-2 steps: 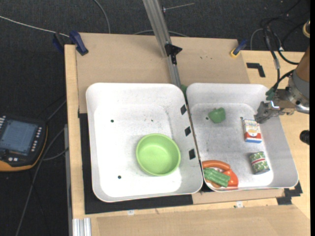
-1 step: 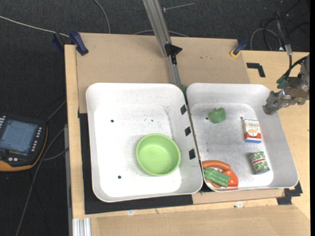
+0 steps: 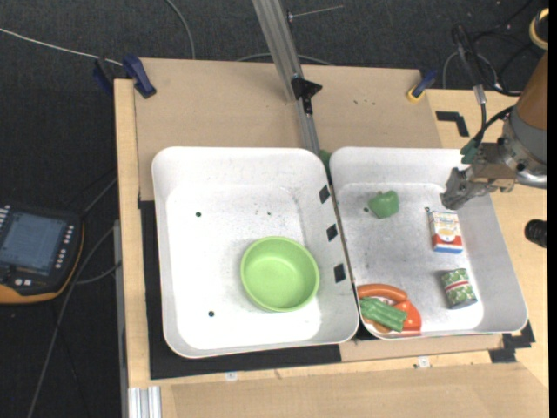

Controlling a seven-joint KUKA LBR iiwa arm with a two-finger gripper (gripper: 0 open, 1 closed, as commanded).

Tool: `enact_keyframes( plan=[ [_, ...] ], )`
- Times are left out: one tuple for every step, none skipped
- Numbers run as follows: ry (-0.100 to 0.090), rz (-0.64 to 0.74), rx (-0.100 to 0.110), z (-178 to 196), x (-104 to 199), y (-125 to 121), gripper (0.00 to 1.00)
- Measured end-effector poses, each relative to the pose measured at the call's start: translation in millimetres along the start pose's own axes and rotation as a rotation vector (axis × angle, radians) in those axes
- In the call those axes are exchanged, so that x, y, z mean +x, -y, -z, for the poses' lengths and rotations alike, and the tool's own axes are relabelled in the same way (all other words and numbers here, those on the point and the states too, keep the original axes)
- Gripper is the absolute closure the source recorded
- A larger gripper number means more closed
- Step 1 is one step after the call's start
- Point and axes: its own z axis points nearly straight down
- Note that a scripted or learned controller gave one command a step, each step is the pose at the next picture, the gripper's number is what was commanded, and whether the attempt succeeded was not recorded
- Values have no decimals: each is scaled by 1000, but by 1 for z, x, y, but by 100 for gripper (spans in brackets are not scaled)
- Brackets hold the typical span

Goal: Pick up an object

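The right bin [image 3: 409,165] holds a small green pepper-like piece [image 3: 383,204], a white and red carton [image 3: 446,232] lying flat, a green can [image 3: 458,288] and an orange plate of vegetables [image 3: 388,310] at the front left corner. My gripper [image 3: 456,192] hangs over the bin's back right part, just above and behind the carton, with nothing visibly between its fingers. A green bowl [image 3: 278,273] sits in the left bin [image 3: 218,181].
A metal pole [image 3: 283,46] slants down to the gap between the bins at the back. Blue clamps [image 3: 137,75] hold the board's back corners. A teach pendant [image 3: 35,249] lies on the floor at left. Cables trail near the arm at right.
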Motion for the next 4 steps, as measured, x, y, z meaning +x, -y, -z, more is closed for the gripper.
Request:
enact_keyframes(
  plan=[
    [-1, 2, 0, 2, 57, 0, 100],
    [0, 1, 1, -3, 100, 12, 100],
    [0, 1, 2, -19, 156, 11, 100],
    [-1, 1, 1, -22, 211, 8, 100]
  ],
)
